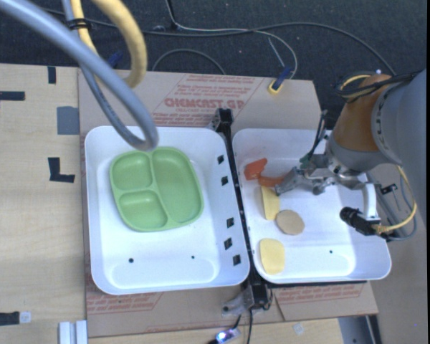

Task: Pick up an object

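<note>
Where the bench is read from its left side, a shallow white plastic bin (100, 213) is met first, and in it a pale green three-compartment plastic tray (156, 189) lies flat, with a grey hose (93, 63) slanting down to touch the tray's upper edge. Next comes the second shallow white bin (344, 264), set just beside the first, and in its left half four small pieces are gathered: a red-orange wedge-shaped piece (256, 168) at the top, a pale yellow slab (271, 203) below it, a tan round disc (290, 223) just right of the slab, and a yellow rounded lump (272, 256) nearest the front wall. The grey two-finger gripper (281, 183) is placed low over the red-orange wedge and the top of the slab; whether it is spread or pressed together cannot be told (its tip is too small and dark), and nothing is clearly seen pinched. These pieces are judged to be light, toy-like and fairly stiff, perhaps slick. The wedge would best be taken across its narrow sides, since the flat pieces offer little edge to be gripped.
</note>
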